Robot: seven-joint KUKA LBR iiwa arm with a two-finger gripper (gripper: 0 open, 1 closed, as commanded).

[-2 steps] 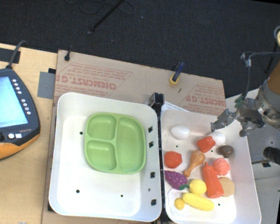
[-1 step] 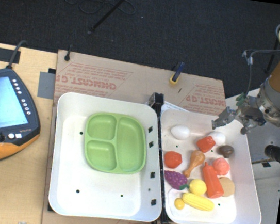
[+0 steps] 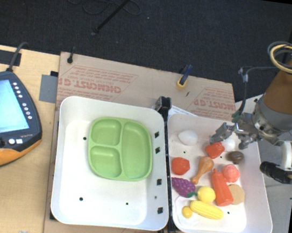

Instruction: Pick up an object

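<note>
The right bin (image 3: 262, 212) holds several toy foods. Among them are a white egg (image 3: 188, 137), a small red piece (image 3: 214, 149), a brown lump (image 3: 236, 156), a red tomato (image 3: 180, 165) and a chicken drumstick (image 3: 202, 169). Nearer the front lie a pink ball (image 3: 230, 172), an orange-red carrot (image 3: 221, 188), purple grapes (image 3: 183, 186), a lemon (image 3: 206, 194) and a corn cob (image 3: 206, 210). My gripper (image 3: 234, 137) hangs over the bin's far right part, just above the red piece and the brown lump. Its fingers stand open with nothing held between them.
A green divided plate (image 3: 119, 148) lies in the left bin (image 3: 65, 182). A control tablet (image 3: 2, 113) sits on the bench to the left. A black divider (image 3: 164, 159) runs between the bins. Cardboard (image 3: 118, 84) lies behind them.
</note>
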